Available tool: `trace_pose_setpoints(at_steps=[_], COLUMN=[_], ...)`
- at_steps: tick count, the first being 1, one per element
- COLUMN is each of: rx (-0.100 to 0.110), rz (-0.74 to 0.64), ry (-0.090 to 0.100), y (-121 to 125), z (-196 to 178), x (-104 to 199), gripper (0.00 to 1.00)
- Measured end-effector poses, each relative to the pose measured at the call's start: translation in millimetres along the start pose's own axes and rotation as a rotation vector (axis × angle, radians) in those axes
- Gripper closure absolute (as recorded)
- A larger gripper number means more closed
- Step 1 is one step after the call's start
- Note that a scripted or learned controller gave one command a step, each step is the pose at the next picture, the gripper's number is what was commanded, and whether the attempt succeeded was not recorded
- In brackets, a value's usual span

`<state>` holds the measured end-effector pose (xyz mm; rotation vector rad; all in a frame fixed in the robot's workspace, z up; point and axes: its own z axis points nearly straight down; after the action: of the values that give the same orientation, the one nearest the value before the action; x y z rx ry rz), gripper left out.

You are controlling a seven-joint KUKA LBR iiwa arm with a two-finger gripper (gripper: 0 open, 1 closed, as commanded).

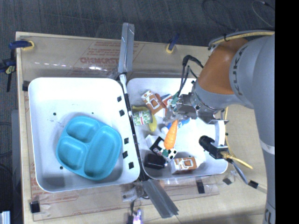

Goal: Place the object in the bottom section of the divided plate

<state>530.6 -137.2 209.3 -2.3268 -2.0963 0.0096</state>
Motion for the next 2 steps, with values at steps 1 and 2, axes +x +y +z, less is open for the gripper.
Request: trace_pose_setpoints(at_steps=[1,2], rx=[-0.004,-0.001], rz=[0.035,0.083], ry=[-0.002,-0.002], y=[-55,-57], z=[-81,-42], x=[37,19], gripper=[1.00,1.00])
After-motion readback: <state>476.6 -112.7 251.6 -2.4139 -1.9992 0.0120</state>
